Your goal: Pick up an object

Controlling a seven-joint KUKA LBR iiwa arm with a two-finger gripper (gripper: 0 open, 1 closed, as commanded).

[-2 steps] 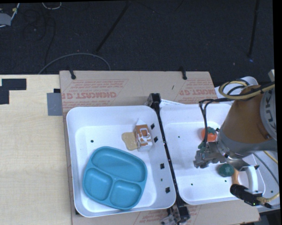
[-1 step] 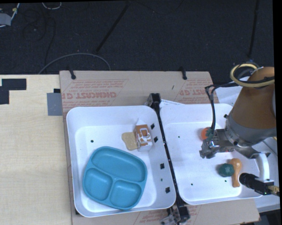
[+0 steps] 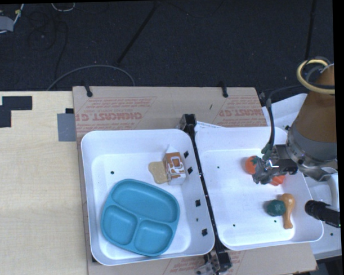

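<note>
Fingers' opening could not be judged; gripper (image 3: 267, 173) sat over the orange object (image 3: 252, 164) at the right bin's (image 3: 243, 239) two o'clock (contact unclear). Best: centre, descend straight, close.

Light falls evenly from overhead, bright enough to wash the two white bins (image 3: 202, 161) almost flat, with little texture left on their floors. Shadows are faint and short: a thin soft one hugs the blue plate (image 3: 140, 217) in the left bin, and another sits under the arm (image 3: 318, 123) at the bins' right side. The dark floor (image 3: 157, 33) beyond the bins is dim, its cables barely readable. The picture is low in resolution and slightly soft throughout; small items in the right bin look smeared, and fine detail around the arm's tip is muddy.
</note>
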